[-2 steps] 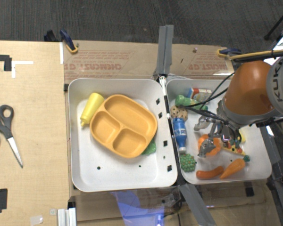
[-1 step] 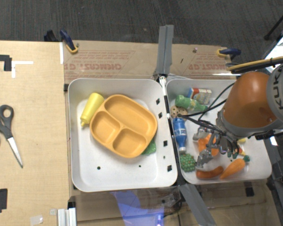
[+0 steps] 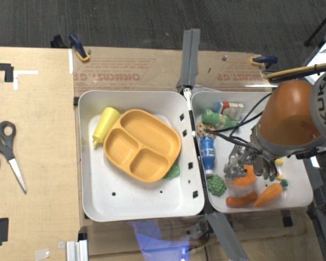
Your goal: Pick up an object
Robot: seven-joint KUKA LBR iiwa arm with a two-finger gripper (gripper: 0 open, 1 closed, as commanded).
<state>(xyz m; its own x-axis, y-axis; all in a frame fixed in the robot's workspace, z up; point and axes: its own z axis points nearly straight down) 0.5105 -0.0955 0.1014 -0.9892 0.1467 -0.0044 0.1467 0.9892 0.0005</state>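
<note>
While the grey arm with its orange band reaches in from the right, the pincer hangs low inside the right bin, and whether it stands open or closed I cannot tell, since dark cables and the wrist hide much of it. Farthest to the pincer's left, out on the bench, lie scissors. Nearer, yet well apart from the pincer, the left bin holds a yellow bottle-shaped toy touching the upper left edge of an orange divided plate, and a bit of green thing peeps from beneath the plate's lower right rim. Across the wall between the bins, a blue bottle lies lengthwise to the pincer's left, with a green knobbly ball just below it. Up and to the left of the pincer sits a green toy and beside that a small can near the bin's far wall. Directly under the pincer is an orange object, too hidden to say whether it is touched. Below that lies a red sausage-shaped toy, and to the pincer's lower right a carrot with a green top, tilted
</note>
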